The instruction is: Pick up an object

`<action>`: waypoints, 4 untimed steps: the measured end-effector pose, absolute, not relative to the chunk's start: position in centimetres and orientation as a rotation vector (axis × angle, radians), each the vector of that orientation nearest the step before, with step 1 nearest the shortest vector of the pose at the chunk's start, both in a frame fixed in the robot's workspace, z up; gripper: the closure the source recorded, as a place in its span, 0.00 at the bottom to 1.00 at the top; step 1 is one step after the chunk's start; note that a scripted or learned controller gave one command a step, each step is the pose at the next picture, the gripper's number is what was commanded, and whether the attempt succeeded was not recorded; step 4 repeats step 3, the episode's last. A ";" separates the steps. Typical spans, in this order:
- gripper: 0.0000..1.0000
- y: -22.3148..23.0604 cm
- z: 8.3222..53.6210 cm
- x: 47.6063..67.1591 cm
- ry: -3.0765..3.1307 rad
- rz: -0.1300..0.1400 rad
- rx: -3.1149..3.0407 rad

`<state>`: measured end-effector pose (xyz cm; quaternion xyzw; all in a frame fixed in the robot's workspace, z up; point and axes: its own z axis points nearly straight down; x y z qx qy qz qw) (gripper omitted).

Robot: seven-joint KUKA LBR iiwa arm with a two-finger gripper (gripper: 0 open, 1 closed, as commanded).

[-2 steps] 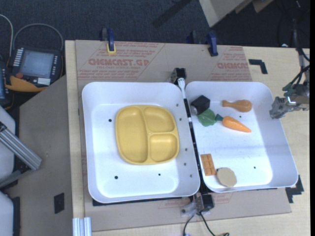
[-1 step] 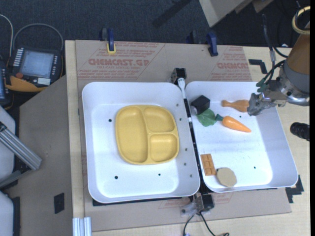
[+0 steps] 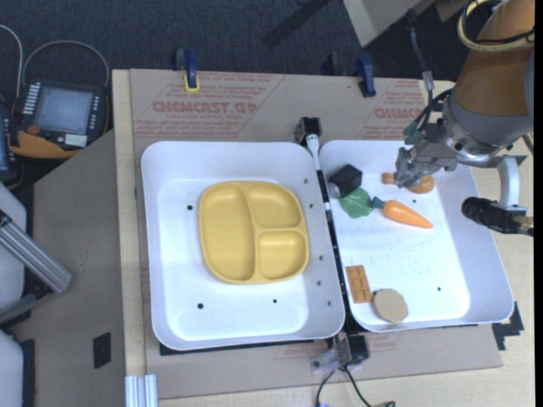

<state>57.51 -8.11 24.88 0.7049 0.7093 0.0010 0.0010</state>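
- On the counter (image 3: 127, 227) sat two white bins side by side; the left bin (image 3: 170, 261) carried a yellow divided plate (image 3: 253, 230).
- Over the right bin (image 3: 467, 270), near its far edge, the claw (image 3: 413, 170) hung low above a small round tan-orange object (image 3: 422, 184); whether its fingers were apart or closed could not be told, and nothing was visibly held.
- Just beside it lay a toy carrot (image 3: 405, 214) with green leaves (image 3: 357, 203), next to a small black block (image 3: 345, 177).
- Near the bin's front edge lay a brown wafer (image 3: 359, 283) and a tan round piece (image 3: 390, 305).
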 end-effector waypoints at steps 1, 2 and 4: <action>1.00 -2.6 25.1 59.6 2.228 0.005 2.213; 1.00 3.1 25.0 61.2 2.228 0.005 2.213; 1.00 8.6 24.2 62.6 2.226 0.004 2.214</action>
